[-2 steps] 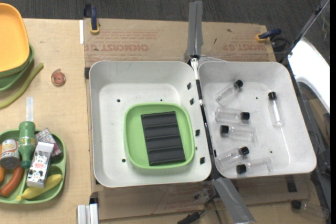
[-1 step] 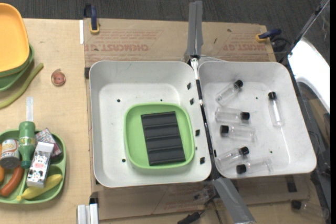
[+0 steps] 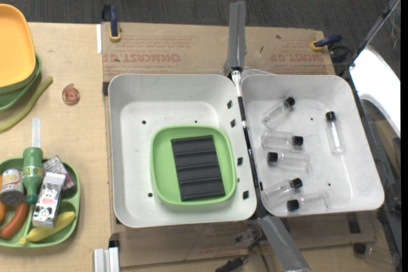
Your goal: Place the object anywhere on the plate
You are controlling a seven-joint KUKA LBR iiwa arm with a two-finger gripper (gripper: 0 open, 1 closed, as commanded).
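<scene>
A green square plate sits in the middle of the left white bin. On the plate lies a black ribbed rectangular object, flat, with its long side running toward the front edge. The right white bin holds several clear vials with black caps, scattered on their sides: one near the back, one at the right, others in the middle and along the front.
A metal divider post stands behind the seam between the bins. On the bench to the left are stacked yellow and green dishes, a green tray of toy food and a small pink disc. Clamps hold the cardboard at the back.
</scene>
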